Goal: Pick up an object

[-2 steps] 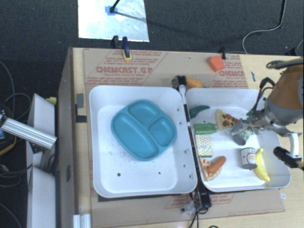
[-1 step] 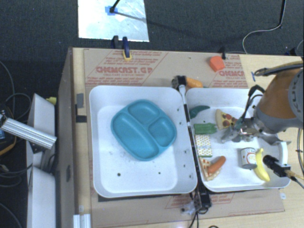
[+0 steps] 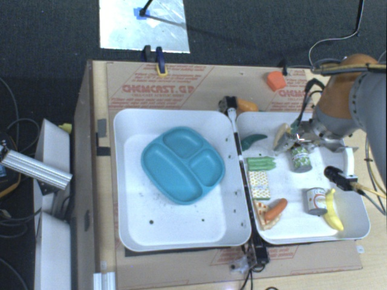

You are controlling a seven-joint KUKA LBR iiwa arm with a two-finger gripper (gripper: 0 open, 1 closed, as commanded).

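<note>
This was a robotics lab: a grey industrial arm (image 3: 354, 104) reached over a bench (image 3: 181, 86) lined with printed cardboard, bearing two white bins (image 3: 130, 162), while loose cables (image 3: 12, 138) trailed over dark carpet (image 3: 48, 29) beyond its edges.

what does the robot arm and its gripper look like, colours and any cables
The arm is smooth, rounded grey metal with an orange band above the wrist. Thin dark cables loop beside that band toward the gripper, which is a small, pale metallic part at the arm's end. No markings can be read on it.
</note>
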